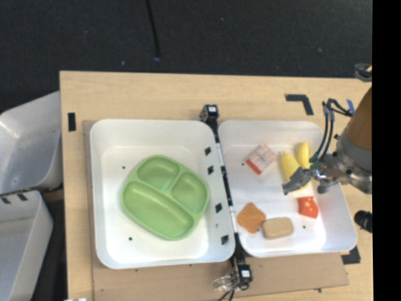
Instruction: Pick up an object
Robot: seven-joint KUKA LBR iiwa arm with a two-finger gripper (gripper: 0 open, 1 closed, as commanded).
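My gripper (306, 185) hangs over the right part of the right bin (332, 234), its dark fingers (293, 182) spread open with nothing between them. A yellow piece (288, 165) lies just left of and above the fingers, and a second yellow piece (303, 152) lies behind it. A small red block (307, 207) sits just below the gripper. A red-and-white packet (261, 158) lies further left. An orange-brown cookie (250, 217) and a tan bread-like piece (277, 228) rest near the bin's front edge.
The left bin (103, 243) holds a green divided plate (165, 196). A black-clipped divider (220, 180) separates the two bins. The grey arm with its orange band (358, 130) and cables stands over the right bin's right rim.
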